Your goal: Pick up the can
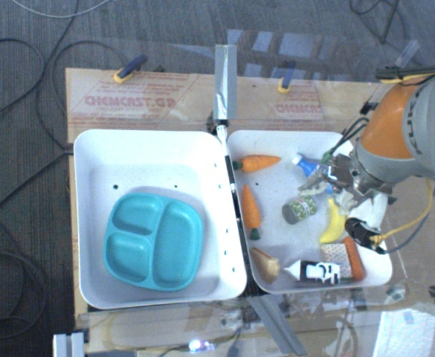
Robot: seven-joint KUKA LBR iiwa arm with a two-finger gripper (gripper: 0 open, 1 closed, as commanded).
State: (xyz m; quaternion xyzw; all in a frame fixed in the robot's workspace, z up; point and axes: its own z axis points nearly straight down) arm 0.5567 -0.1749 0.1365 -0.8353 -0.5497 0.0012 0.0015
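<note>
The right bin (384, 274) is crowded: two carrots (251, 207) along its left wall, a banana (333, 225) and a bottle (320, 271) toward its near rim. The can (300, 208), small with a green speckled label, lies on its side mid-bin on bare floor. The hand (334, 178) hovers just right of it; its finger state cannot be told.

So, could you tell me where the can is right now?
The can lies in the right bin, near its middle, between a carrot and the banana, just below the gripper.
</note>
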